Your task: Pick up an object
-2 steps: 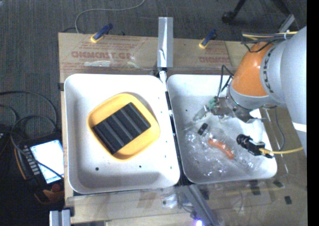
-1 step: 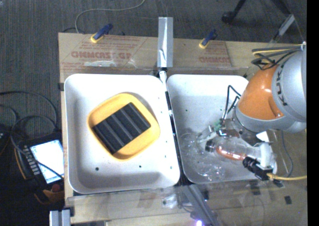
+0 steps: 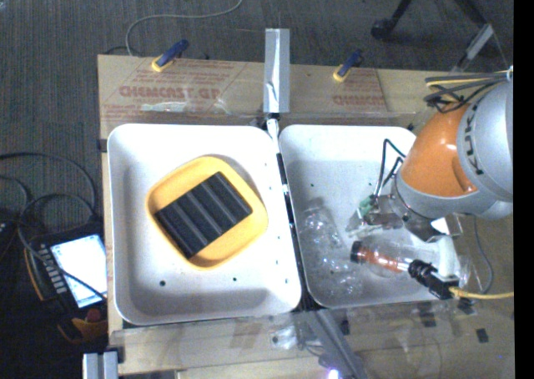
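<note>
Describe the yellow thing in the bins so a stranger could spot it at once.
Two white bins sit side by side; look in the left bin. The yellow tray lies near its middle, tilted, with a black ribbed insert. Unlike the clear plastic pieces in the right bin, it is opaque and bright.

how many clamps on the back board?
2. One blue-and-yellow clamp at the board's back edge above the left bin, the other above the right bin. Others might sit hidden behind the arm.
</note>
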Available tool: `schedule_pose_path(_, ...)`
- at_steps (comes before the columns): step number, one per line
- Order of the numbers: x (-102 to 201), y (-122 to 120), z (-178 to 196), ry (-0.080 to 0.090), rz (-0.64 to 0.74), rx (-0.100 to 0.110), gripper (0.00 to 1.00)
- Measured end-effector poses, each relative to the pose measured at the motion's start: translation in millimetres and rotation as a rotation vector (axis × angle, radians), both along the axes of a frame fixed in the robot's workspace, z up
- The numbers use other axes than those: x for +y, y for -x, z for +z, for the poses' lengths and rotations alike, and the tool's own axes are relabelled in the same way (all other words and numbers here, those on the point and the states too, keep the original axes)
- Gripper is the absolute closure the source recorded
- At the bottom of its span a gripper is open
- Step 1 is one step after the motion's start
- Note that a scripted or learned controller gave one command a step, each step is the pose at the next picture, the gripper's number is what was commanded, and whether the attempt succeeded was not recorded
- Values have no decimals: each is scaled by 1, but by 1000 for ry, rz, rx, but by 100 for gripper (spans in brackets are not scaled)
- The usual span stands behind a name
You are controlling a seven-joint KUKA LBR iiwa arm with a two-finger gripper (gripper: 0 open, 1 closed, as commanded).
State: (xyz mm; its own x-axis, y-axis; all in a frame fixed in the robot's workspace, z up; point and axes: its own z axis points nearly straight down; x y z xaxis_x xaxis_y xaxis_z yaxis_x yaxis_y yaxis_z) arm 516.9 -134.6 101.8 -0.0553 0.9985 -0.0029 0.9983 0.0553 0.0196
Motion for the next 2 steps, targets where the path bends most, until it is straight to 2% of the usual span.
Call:
schedule_pose_path(1, 0, 0, 0, 0, 0, 1, 0)
schedule_pose_path(2, -53, 26, -9, 1, 8, 0, 0)
